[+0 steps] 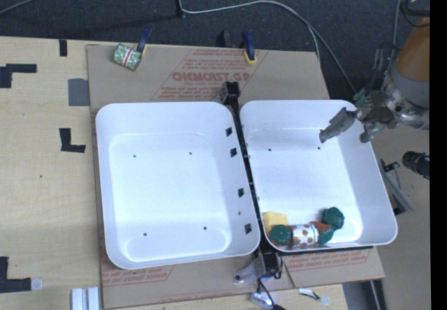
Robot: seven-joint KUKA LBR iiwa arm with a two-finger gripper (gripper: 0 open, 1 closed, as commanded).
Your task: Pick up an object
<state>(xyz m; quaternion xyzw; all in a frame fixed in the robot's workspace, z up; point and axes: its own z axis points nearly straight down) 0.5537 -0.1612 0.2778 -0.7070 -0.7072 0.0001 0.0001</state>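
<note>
Small bottle (305,234) with green cap, lying flat at right bin's (363,162) near wall, between yellow block (275,218) and green lump (333,217). Judged light, rigid, prone to roll; best pinched across body. Gripper (347,127) above bin's far right, fingers spread, holding nothing.

right bin (293,162) open, objects (305,229) crowd near wall
</note>
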